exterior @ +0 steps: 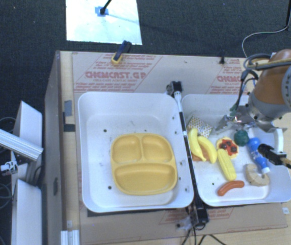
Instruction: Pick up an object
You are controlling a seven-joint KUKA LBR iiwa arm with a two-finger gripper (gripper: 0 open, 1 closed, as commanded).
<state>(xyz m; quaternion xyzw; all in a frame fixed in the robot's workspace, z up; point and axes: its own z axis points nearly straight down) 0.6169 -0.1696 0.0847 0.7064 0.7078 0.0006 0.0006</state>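
Observation:
The right bin holds several toy foods: two yellow bananas, a corn cob, a red and orange piece, a dark green ball, a blue bottle, a tan bagel, a sausage and a speckled white piece. My gripper hangs low over the back of this bin. It is just right of the speckled piece and just above the green ball. Nothing visibly hangs from it.
The left bin carries a yellow divided plate. A black rail runs between the bins. The grey arm with its orange band and its cables cover the right bin's back right corner.

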